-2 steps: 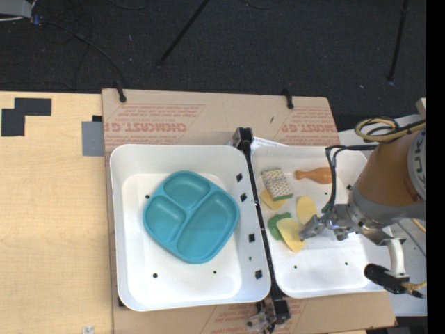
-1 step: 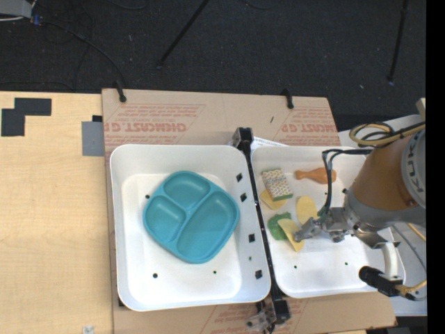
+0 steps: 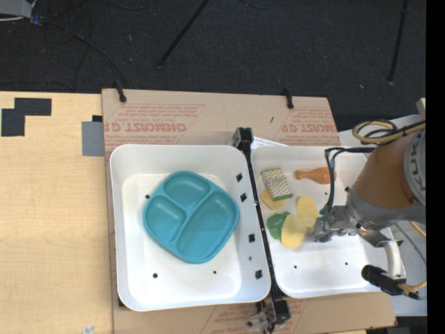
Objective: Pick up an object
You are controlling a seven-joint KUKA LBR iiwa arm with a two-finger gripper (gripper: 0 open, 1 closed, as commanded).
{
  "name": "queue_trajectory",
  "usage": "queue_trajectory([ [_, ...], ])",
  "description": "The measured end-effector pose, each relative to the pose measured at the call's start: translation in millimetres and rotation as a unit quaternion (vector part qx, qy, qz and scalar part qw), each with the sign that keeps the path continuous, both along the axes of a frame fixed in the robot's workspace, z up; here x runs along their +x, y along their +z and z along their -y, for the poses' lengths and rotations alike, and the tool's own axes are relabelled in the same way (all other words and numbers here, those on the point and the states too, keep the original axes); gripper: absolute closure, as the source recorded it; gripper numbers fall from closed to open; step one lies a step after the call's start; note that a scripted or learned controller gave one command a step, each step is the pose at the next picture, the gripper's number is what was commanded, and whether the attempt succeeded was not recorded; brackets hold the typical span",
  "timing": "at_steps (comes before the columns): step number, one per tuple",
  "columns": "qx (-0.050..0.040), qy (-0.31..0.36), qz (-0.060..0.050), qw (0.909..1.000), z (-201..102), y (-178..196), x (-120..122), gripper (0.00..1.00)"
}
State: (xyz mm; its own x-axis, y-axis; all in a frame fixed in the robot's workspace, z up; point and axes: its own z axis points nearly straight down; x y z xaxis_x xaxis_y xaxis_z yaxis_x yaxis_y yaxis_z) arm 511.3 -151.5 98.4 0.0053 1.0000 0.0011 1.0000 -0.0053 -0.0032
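In the right bin [image 3: 327,273] lie several small items: a patterned block [image 3: 277,182] on a yellow piece, an orange carrot-like item [image 3: 315,175], a green piece [image 3: 277,223], and pale yellow pieces [image 3: 300,218]. My gripper [image 3: 321,228] is low in this bin, right beside the yellow pieces on their right side. The wrist hides its fingers, so I cannot tell whether anything is between them.
The left bin [image 3: 132,270] holds a teal divided plate [image 3: 191,216]. A black divider [image 3: 254,214] runs between the bins. The arm's grey and orange body [image 3: 386,186] covers the right bin's right side. Cardboard backs the bins.
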Motion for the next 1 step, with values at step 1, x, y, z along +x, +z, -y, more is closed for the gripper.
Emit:
queue_trajectory([
  [1,-0.0006,0.000,0.002,1.0000,7.9,45.3,3.1,1.00],
])
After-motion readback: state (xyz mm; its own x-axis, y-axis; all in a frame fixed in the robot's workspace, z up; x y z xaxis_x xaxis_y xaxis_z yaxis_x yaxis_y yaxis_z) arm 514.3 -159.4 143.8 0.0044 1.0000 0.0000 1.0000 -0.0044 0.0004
